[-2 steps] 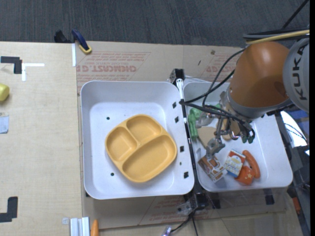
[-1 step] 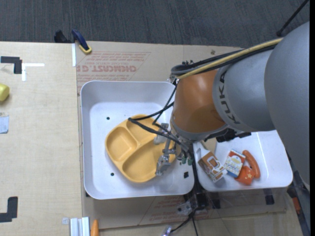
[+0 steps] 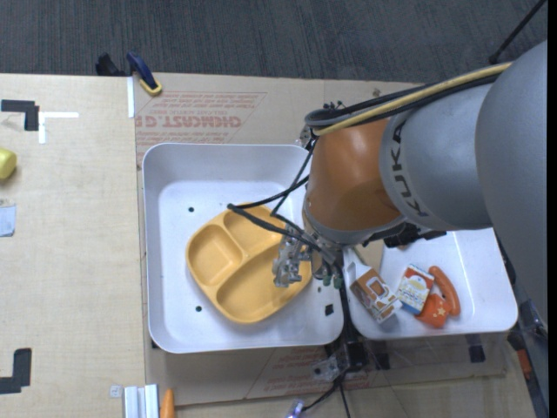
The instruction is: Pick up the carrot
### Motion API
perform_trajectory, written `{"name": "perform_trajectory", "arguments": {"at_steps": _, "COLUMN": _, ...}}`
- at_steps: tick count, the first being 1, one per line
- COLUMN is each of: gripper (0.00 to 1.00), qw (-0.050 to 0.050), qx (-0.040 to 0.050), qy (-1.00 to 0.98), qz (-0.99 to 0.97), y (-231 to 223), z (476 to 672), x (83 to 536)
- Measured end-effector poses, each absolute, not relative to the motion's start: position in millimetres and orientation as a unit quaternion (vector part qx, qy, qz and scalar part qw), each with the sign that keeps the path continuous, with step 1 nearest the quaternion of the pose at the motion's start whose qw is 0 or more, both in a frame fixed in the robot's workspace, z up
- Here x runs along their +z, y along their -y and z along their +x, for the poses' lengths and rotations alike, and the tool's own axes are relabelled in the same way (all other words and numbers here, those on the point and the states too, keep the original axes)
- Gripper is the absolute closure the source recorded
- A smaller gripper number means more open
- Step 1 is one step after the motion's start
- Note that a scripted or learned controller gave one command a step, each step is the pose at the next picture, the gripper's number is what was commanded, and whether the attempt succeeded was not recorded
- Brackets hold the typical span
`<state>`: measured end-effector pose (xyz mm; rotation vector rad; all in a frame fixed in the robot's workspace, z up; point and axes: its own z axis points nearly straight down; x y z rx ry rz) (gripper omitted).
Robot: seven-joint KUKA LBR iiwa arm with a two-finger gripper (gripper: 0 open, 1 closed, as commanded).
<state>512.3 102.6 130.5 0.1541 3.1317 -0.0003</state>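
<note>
The carrot (image 3: 444,296) is a small orange piece lying at the right end of the right bin (image 3: 487,259). My gripper (image 3: 305,270) hangs over the right edge of a yellow divided plate (image 3: 228,266) in the left bin (image 3: 174,190), well to the left of the carrot. Its fingers stand open with nothing held between them. The grey and orange arm covers the strip between the two bins and much of the right bin.
Beside the carrot lie a small orange-and-white carton (image 3: 414,289) and a brown box (image 3: 376,296). A yellow object (image 3: 5,164) sits at the bench's far left edge. A blue-and-yellow clamp (image 3: 144,74) lies behind the left bin.
</note>
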Motion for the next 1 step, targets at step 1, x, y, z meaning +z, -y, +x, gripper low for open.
{"name": "perform_trajectory", "arguments": {"at_steps": 1, "gripper": 1.0, "qw": 0.002, "qx": -0.0001, "qy": -0.945, "qz": 0.327, "y": -94.8, "z": 521.8, "x": 192.1}}
